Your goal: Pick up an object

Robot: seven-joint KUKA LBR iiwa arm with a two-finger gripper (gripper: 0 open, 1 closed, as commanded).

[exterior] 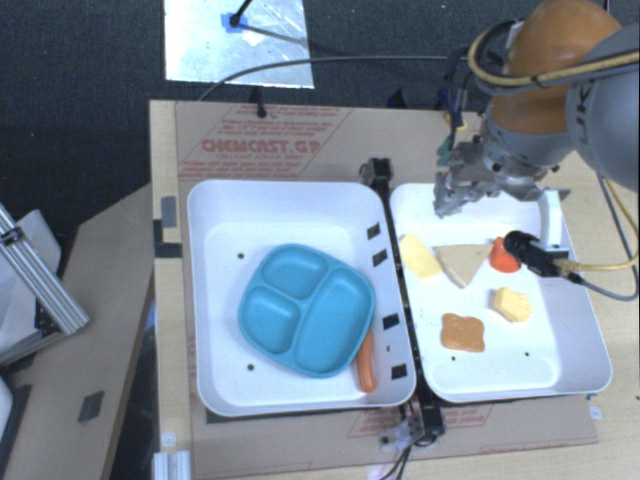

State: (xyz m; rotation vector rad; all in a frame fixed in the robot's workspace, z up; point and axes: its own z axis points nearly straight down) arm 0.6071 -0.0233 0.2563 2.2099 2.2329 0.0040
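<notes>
Gripper (452, 200) hovers, finger state indeterminable, nothing visibly held. Approach step; yellow piece (420, 256) lies just below, requiring descent and closure.

Left white shallow bin (215, 268): blue three-compartment plastic plate (305, 309) at centre; orange toy sausage (366, 362) at its 4 o'clock, touching its edge; right white shallow bin (570, 343): tan triangular toy slice (462, 263) at centre, pale yellow toy piece (420, 257) at 9 o'clock, orange-brown toy piece (463, 333) at 6, ridged yellow toy chunk (511, 304) at 4.

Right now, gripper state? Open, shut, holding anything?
Gripper: cannot be told. It hangs over the far left part of the right bin, above the pale yellow piece, with nothing seen in its grasp.
</notes>
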